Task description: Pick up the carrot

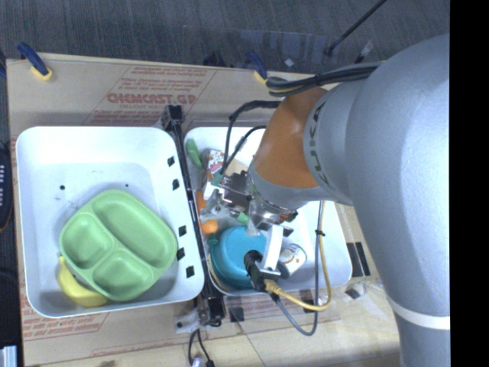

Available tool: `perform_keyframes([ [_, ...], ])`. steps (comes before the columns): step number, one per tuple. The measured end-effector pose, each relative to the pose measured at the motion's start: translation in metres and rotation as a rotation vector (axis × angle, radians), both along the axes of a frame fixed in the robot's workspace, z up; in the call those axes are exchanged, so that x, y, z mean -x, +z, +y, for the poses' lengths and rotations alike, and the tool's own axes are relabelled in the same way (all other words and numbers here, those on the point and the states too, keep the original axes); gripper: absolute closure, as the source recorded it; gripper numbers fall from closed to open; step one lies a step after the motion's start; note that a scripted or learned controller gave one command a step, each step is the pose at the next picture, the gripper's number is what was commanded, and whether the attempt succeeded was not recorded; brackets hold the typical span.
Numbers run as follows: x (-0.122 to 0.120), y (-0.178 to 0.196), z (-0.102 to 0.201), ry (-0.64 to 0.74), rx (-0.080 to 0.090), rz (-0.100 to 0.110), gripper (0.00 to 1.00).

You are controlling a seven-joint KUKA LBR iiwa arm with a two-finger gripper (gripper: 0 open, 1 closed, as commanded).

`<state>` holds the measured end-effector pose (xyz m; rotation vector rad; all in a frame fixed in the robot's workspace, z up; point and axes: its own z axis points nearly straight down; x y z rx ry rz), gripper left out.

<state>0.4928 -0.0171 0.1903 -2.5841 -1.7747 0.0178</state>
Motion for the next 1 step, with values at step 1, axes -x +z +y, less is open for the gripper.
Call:
perform_keyframes([
  [1, -0.0012, 0.0003, -0.0338, -0.326, 0.002, -0.003, 0.00],
])
